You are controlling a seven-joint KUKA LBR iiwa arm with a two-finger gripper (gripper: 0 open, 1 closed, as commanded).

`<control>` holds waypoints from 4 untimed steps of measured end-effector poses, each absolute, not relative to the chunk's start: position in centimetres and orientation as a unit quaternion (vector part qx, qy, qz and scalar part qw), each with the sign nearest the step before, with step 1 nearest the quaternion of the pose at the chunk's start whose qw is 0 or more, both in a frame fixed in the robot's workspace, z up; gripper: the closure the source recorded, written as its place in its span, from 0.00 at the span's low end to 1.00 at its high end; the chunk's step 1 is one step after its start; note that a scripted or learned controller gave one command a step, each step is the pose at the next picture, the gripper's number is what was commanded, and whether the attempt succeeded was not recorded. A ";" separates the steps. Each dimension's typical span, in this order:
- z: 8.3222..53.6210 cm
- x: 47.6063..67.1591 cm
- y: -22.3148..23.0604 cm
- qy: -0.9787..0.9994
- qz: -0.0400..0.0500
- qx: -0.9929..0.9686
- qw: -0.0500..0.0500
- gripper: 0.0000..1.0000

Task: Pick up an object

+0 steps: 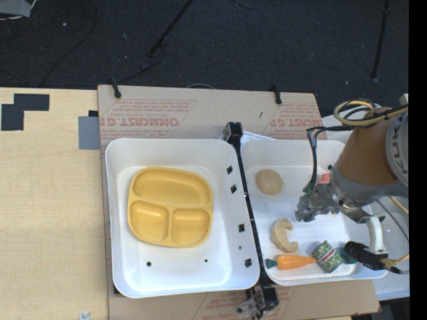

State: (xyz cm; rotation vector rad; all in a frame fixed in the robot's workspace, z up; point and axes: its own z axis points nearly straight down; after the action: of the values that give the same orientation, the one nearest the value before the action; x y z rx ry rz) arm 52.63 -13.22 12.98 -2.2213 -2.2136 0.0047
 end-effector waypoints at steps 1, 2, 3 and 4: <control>18.9 52.2 -12.6 -0.708 -0.001 -0.706 -0.001 1.00; 24.1 52.3 -12.7 -0.708 -0.001 -0.706 -0.001 1.00; 24.4 53.4 -8.2 -0.709 0.000 -0.706 0.001 1.00; 24.9 54.2 -3.3 -0.709 0.000 -0.705 0.002 1.00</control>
State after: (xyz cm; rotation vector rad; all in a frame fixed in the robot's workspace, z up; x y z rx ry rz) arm 54.20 -3.30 24.87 -2.2129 -2.2247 0.0015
